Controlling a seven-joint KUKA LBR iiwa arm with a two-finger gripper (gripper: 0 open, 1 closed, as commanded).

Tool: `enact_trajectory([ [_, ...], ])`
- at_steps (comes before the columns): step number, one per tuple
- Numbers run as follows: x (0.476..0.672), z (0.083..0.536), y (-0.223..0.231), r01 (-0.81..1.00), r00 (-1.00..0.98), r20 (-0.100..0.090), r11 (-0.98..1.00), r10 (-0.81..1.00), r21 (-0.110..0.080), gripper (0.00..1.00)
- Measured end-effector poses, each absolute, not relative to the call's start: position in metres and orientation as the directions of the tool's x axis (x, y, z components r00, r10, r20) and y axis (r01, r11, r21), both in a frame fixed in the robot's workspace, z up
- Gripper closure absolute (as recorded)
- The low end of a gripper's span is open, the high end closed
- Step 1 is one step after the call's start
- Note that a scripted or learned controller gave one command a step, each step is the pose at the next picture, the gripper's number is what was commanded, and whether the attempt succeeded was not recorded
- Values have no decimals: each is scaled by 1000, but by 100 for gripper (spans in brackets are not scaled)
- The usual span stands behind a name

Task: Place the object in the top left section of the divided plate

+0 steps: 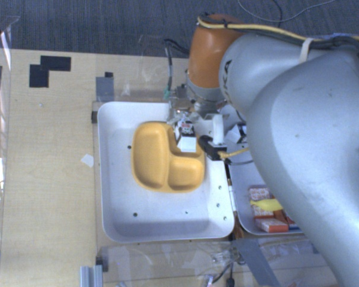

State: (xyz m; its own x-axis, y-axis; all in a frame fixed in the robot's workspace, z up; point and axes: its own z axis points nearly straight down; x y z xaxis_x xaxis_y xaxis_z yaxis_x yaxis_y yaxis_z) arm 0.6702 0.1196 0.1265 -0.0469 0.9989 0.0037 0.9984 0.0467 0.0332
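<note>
Fingers point(187, 130) hang over the yellow plate's point(152, 160) upper right corner; whether they are spread or clenched cannot be told. Just under them a small white object point(186, 143) shows at the plate's notch, grip unclear. Two white bins: the left bin point(116, 220) holds one plate, the right bin point(245, 223) several small packages point(268, 211).
</note>
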Motion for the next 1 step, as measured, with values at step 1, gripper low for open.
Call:
enact_trajectory([
  [1,664,115,120,999,-48,3,47,999,10,0],
])
